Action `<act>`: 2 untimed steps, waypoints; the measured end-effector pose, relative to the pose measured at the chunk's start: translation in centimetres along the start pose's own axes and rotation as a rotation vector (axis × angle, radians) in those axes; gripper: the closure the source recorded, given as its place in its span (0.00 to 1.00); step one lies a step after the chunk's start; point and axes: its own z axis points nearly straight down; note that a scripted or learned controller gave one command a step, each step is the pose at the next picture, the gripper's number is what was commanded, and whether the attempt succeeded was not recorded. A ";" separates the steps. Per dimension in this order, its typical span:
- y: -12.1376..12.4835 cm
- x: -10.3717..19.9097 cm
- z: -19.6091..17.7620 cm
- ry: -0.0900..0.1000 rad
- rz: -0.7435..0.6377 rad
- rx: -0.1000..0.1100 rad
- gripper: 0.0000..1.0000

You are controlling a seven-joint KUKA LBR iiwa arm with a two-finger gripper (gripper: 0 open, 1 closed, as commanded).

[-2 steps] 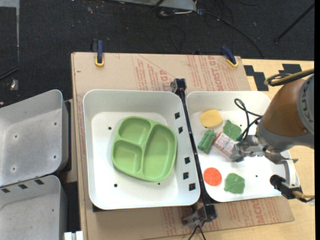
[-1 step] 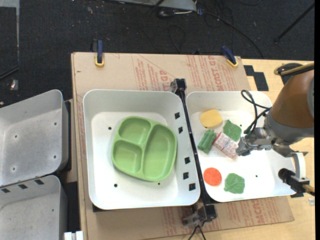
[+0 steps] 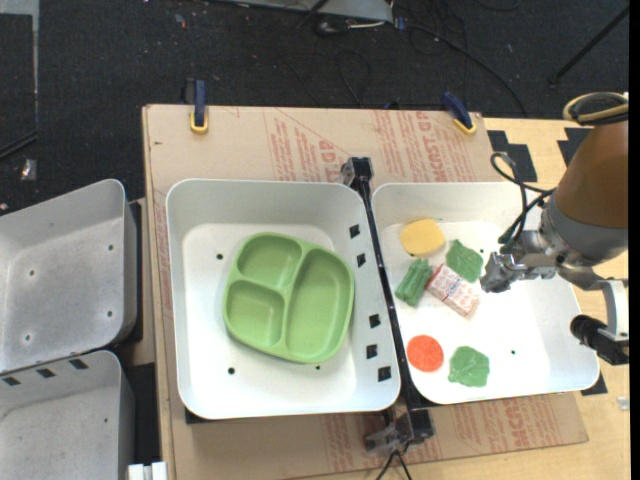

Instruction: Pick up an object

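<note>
Far left of the claw, the left white bin (image 3: 190, 298) holds a green divided tray (image 3: 289, 296) w/ three compartments, lying flat and well apart from the gripper. Under the claw sits the right white bin (image 3: 560, 353), the arm (image 3: 600, 193) coming in from the right w/ its orange band above the wrist. Claw (image 3: 497, 273) hangs over the bin's upper right part; can't tell if it's released or clenched, and nothing seen in it. Just left of the claw: a green leafy piece (image 3: 463, 260), then a red-and-white packet (image 3: 453, 290), tilted, touching a dark green block (image 3: 414, 281) further left. Up-left of the claw lies a yellow lemon-like item (image 3: 422, 236). Below-left, near the bin's front, a second green leafy piece (image 3: 469, 366) and, just left of it, a small red-orange disc (image 3: 425, 352).
</note>
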 end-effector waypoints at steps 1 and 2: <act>0.1 0.0 -2.4 0.000 0.001 0.001 1.00; -0.5 5.8 -1.7 0.003 -0.004 0.006 1.00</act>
